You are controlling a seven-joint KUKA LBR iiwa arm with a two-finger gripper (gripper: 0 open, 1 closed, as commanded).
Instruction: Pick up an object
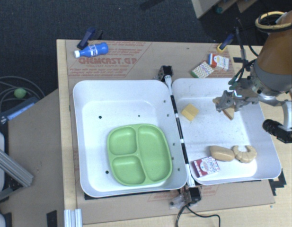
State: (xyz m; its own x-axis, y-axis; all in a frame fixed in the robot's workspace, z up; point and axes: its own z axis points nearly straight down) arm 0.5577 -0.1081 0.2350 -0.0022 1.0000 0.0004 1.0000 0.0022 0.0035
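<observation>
Take the yellow block [190, 112] as your landmark: it lies in the right bin [266, 170], close to that bin's left wall and toward its far end. Your hand [226, 106] hangs to the right of the block, over the far part of the same bin, with the grey arm [273, 56] reaching in from the right edge behind it. A tan, wedge-like piece [229, 113] shows at the tips of the hand, and it looks pinched between the dark fingers, so you appear to have the hand closed on it; the view is too small for you to be certain how firm that hold is.

Nearer the camera than the block, and to its right, you see a tan bread-like roll [221, 152] lying beside a pale curled piece [245, 153]; the two touch or nearly touch. Straight toward the camera from the block, a small red-and-white carton [205, 167] lies flat against the bin's near edge.

Left of the block, across the dark divider, the left bin [89, 98] holds a green three-part plate [138, 154] in its near half.

Beyond the block on the surface [65, 141], outside the bins, two small printed cartons [210, 66] sit together, and far to the left of them lies a blue and white bottle [92, 50].
</observation>
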